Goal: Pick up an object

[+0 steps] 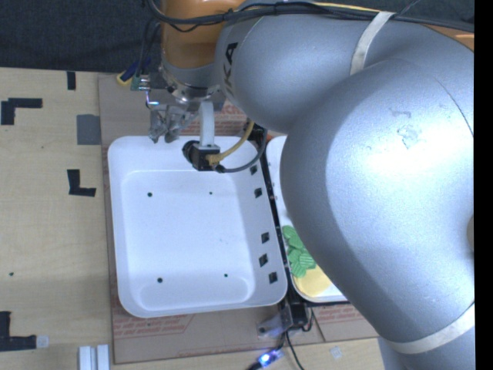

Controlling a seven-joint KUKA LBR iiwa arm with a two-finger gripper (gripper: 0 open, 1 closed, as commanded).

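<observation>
The big grey arm (385,191) fills the near right of the view, its rounded links lying across most of the right bin (308,295), so that only a strip of that bin's near-left corner can be seen beside the arm. In that strip lie a green ridged object (299,254) and, just nearer, a pale yellow object (314,284), both partly covered by the arm; what they are exactly cannot be told. A black divider (269,206) with small clips runs between the two bins. Below it, at the near edge, some cables and a small blue light (266,357) sit on the cardboard sheet (154,326) that lies under the bins. The left bin (185,237) is in plain sight, white, with four small dark dots on its floor. To the left, the tan surface (46,230) carries black tape marks (81,183) and a grey patch (88,128). Farther back, the orange band (202,6) of the arm stands above the wrist, and below it the gripper (166,129) hangs over the far rim of the left bin, near its far-left corner. Its fingers (158,132) are small and blurred, and whether they are parted or closed cannot be told; nothing can be made out between them. A white bar with a black fitting (202,154) and a yellowish cable hangs just right of the gripper.
</observation>
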